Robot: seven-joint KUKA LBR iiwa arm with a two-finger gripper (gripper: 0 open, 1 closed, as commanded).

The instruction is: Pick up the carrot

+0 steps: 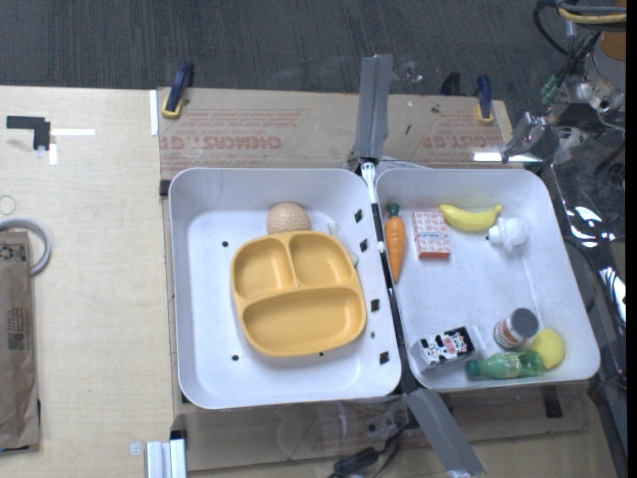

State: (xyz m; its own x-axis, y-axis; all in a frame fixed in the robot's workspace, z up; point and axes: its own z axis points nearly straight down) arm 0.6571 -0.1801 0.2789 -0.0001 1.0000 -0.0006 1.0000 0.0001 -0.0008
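The claw [528,132] sits up beyond the right bin's [567,267] far corner, over the tabletop [80,267]; how it stands I cannot tell. The carrot [395,243] lies along that bin's left wall, green top pointing away, just beside a small carton [431,235], with a banana [470,216] further right.

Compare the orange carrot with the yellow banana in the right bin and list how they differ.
The orange carrot lies lengthwise against the right bin's left wall, green top toward the far rim; the yellow banana lies crosswise near the far wall. The carrot is straight and tapered, the banana curved. The carrot is orange, the banana yellow. Both are small toy foods lying flat in one bin.
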